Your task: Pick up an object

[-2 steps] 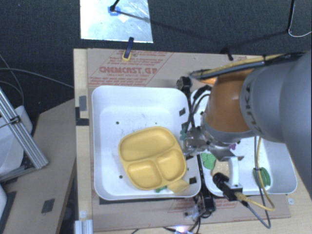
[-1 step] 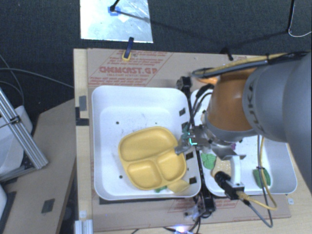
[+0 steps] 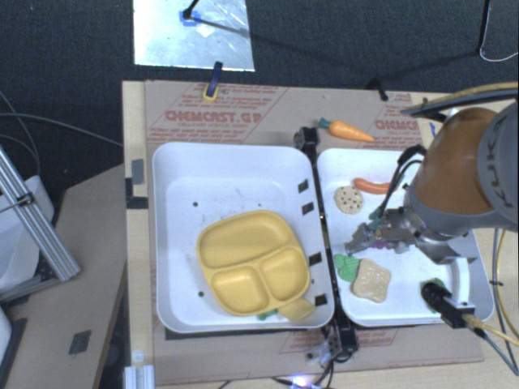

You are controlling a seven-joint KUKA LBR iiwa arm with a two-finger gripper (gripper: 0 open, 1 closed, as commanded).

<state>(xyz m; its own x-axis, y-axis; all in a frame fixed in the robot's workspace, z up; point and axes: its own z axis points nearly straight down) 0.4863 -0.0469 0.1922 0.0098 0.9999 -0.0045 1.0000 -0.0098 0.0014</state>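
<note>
1. Two shallow white bins sit side by side on a bench lined with printed cardboard (image 3: 243, 116); the left bin (image 3: 182, 168) holds a yellow divided tray (image 3: 253, 262), lying flat, with a smaller yellow piece (image 3: 298, 309) and a bit of green at its lower edge

2. One grey arm with an orange band (image 3: 454, 173) reaches in from the right over the right bin (image 3: 484, 298), its gripper (image 3: 375, 237) low above the bin floor and pointing left

3. Nothing can be seen between the gripper's fingers, and whether they stand wide or narrow cannot be told from this slanted view

4. Four loose toy foods lie in the right bin: a round speckled cookie (image 3: 349, 199) near its upper left, an orange sausage-like piece (image 3: 371, 185) just beside the cookie, a green piece (image 3: 347, 266) below the gripper, and a pale slice of toast (image 3: 371, 282) touching or just beside the green piece

5. One toy carrot (image 3: 347, 130) rests outside the bins on the cardboard, above the right bin's top rim

6. Black clips (image 3: 306, 138) mark the seam where the two bins meet

7. Beyond the bench, a shiny square sheet (image 3: 193, 21) lies on the dark carpet, and a blue-and-yellow tool (image 3: 213, 82) rests at the cardboard's top edge
</note>
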